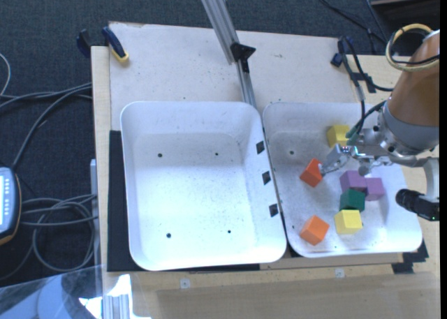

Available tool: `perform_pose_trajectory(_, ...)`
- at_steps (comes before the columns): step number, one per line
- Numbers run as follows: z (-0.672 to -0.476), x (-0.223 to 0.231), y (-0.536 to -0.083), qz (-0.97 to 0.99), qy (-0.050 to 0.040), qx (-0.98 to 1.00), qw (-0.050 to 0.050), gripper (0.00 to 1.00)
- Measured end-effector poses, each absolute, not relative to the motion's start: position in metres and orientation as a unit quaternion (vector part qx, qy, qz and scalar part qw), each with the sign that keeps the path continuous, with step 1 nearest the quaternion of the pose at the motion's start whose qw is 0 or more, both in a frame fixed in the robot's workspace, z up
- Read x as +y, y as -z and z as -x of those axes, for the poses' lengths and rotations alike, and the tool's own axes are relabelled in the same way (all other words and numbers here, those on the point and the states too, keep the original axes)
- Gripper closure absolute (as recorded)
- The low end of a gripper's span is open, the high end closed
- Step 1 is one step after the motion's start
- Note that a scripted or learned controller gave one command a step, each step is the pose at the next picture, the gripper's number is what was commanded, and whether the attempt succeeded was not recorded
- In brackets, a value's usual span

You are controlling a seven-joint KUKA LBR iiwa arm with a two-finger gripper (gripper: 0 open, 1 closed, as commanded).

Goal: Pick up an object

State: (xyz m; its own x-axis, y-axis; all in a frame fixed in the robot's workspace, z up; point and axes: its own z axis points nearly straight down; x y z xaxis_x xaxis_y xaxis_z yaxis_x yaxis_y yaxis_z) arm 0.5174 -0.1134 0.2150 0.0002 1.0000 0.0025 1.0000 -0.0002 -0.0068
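Observation:
The right bin (pixel 297 129) holds several blocks: a yellow one (pixel 337 134) at the back, a red-orange one (pixel 311 172), a purple one (pixel 363 184), a green one (pixel 352 200), a second yellow one (pixel 348 221) and an orange one (pixel 315 230) near the front. My gripper (pixel 347 163) hangs over the middle of this bin, between the red-orange block and the purple block. Its fingers are spread, with nothing between them. One fingertip (pixel 331 165) is close to the red-orange block's right side.
The left bin (pixel 133 171) sits beside the right one, with a divider strip between them. A metal pole (pixel 220 14) slants across the back of the bench. Cables trail off the bench at the left and back right.

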Motion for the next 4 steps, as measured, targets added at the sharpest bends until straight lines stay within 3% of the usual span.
perform_pose_trajectory(1,-0.519,-0.113,-0.217,0.707,0.0002,-0.707,0.001,0.0)
perform_pose_trajectory(3,-0.517,-0.111,-0.101,0.707,-0.0017,-0.707,0.003,0.0)
perform_pose_trajectory(4,-0.519,-0.111,-0.115,0.707,0.001,-0.707,0.0,1.0)
